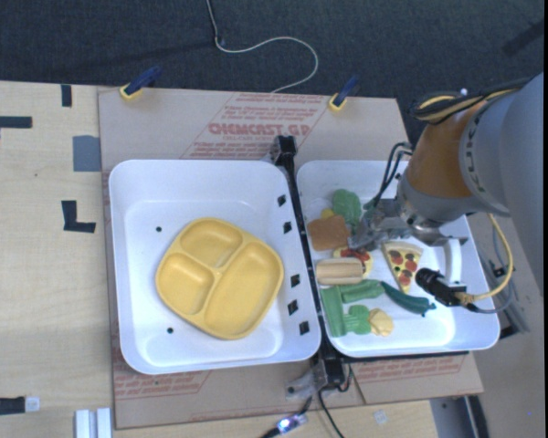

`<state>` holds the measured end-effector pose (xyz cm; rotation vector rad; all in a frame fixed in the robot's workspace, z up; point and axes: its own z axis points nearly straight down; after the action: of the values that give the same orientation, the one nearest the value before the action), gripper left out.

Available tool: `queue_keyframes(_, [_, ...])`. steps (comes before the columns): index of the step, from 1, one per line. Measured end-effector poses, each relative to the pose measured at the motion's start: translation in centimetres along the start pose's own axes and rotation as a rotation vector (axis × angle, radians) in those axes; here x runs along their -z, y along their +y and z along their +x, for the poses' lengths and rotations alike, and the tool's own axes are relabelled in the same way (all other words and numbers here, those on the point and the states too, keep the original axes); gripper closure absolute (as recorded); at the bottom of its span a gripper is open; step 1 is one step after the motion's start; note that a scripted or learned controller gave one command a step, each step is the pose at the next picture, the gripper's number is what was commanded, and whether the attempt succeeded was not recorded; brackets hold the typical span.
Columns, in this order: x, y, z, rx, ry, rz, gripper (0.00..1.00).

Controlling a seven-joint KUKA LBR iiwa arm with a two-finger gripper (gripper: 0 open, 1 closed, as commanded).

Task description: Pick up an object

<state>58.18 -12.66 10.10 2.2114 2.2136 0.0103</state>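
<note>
Gripper [365, 231] low in right bin [475, 336], over glossy plastic toy food; finger state unclear. Left bin: yellow three-compartment plate [220, 276], smooth, rounded.

The arm [502, 153] is showing a smooth, rounded grey shell at the right, with a broad orange band [438, 158] wrapping it above the wrist. A yellow cable [498, 263] is looping along its near side, beside thin black leads. The gripper [370, 226] is looking dark grey and metallic.
</note>
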Motion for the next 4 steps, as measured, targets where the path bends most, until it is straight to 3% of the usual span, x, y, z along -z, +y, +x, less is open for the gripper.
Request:
queue_keyframes(2, [10.5, 0.4, -1.2, 0.000, 0.003, 0.011, 1.00])
queue_keyframes(3, [12.4, 0.4, -1.1, 0.000, 0.004, 0.013, 1.00])
queue_keyframes(4, [11.3, 2.5, 3.7, 0.005, 0.006, 0.015, 1.00])
